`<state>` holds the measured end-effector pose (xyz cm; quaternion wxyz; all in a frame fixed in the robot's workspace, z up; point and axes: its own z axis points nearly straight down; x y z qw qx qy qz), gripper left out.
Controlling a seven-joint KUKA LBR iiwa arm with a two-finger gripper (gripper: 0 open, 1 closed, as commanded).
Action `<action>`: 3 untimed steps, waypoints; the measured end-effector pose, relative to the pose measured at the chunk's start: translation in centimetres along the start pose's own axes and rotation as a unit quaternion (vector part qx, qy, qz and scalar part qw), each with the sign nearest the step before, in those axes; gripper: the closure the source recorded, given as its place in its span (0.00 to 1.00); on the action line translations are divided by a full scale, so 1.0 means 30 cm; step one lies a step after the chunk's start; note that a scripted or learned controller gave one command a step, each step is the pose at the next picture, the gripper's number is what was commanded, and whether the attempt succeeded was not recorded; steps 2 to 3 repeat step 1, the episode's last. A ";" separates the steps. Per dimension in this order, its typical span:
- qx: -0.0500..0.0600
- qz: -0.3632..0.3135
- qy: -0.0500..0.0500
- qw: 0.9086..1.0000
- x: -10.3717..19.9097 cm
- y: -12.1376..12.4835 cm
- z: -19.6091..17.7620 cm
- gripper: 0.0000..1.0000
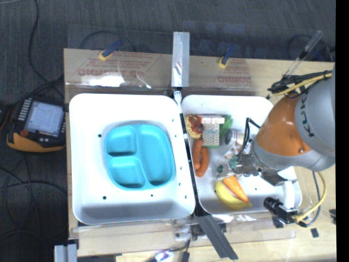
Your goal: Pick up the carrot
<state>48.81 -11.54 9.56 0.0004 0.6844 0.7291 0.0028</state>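
Near the front edge of the right bin [283, 192], the carrot [236, 188] lies across a yellow fruit [229, 195]. It looks light, stiff and tapered; mid-body is likely the surest hold. The gripper [238, 165] hangs just above it; its state cannot be told. Behind lie a sausage [201, 158] and packets [210, 129]. The left bin [87, 146] holds a blue tray [139, 156].

orange carrot [236, 187], lying tilted atop a yellow item, right bin's near part

Grey arm [322, 119], orange band [281, 130], black cables.
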 end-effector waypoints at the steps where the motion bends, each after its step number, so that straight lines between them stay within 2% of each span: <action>1: 0.006 -0.043 -0.002 0.999 0.201 0.026 -0.328 1.00; 3: 0.006 -0.043 -0.002 0.999 0.201 0.026 -0.328 1.00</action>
